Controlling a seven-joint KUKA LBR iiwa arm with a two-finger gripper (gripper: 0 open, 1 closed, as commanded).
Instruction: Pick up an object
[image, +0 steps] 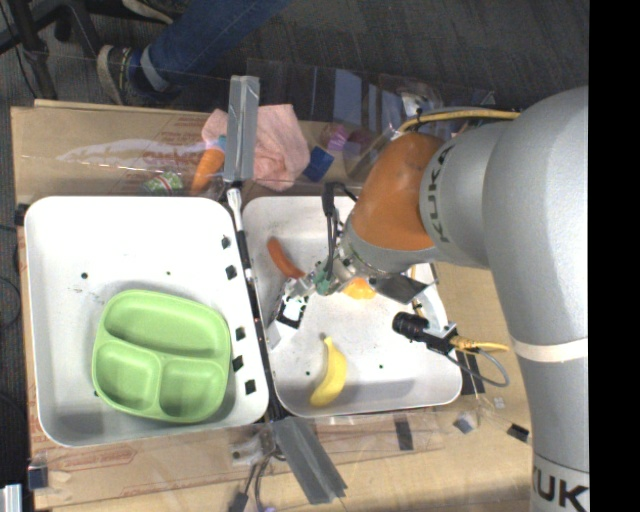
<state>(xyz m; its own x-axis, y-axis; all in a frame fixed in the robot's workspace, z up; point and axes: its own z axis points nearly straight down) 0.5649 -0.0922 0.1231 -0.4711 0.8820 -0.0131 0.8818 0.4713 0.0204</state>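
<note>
**Crowded right bin leaves the pick open to a miss**

Looming largest in the camera view, the grey arm (520, 260) and its orange band (395, 200) cover the back of the right bin (440, 385) and hide much of what lies under the wrist. The pincer (305, 290) sits low near that bin's left wall; whether it is spread or pressed together I cannot tell, and nothing shows between its tips.

Candidates lie close: a red-orange sausage-like piece (283, 257) just behind it, a small orange item (358, 291) beside it, and a banana (331, 371) near the bin's front edge. A closing grip could likely nudge a piece against the wall or catch the divider.

The left bin (60, 250) holds a green sectioned plate (160, 352), well apart. Pink cloth (270, 140) lies at the table's far edge.
</note>
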